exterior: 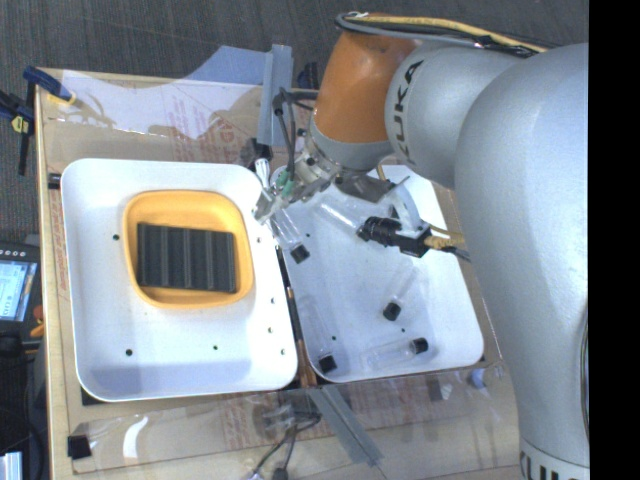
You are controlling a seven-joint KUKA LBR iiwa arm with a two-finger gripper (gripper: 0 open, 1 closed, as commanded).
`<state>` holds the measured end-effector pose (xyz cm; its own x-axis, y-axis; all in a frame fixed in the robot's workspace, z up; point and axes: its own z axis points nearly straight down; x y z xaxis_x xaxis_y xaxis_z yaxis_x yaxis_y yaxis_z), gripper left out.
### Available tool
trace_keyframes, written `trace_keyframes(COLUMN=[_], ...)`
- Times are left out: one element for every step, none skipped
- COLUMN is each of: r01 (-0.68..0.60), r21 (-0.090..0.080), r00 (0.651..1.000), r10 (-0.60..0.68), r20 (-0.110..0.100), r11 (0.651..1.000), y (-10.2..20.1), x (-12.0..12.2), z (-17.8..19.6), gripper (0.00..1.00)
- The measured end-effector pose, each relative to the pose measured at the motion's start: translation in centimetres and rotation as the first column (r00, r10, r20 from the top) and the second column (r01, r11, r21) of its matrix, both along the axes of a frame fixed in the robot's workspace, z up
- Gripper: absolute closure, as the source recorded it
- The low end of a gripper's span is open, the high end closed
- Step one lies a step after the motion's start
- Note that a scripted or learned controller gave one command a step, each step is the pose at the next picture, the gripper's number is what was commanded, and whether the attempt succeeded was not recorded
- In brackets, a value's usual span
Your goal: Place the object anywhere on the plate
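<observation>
The gripper (pixel 272 200) sits at the upper left corner of the right bin (pixel 452 313), just beside the wall between the two bins. Its fingers are small and blurred, so whether they are parted or closed cannot be told, nor whether anything sits between them. Four clear tubes with black caps (pixel 391 311) lie scattered in the right bin, hard to make out against the white. One yellow plate (pixel 178 211) with a dark ribbed centre rests in the left bin (pixel 150 368). The arm (pixel 480 108) hides the right bin's far corner.
</observation>
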<state>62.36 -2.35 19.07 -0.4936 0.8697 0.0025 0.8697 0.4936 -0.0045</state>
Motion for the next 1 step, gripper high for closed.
trace_keyframes(r01=[0.001], r21=[0.0], r00=[1.0], r10=[-0.001], r20=[0.001], r11=[1.0], y=[-0.03], x=[0.01], z=[0.03], gripper=[0.0])
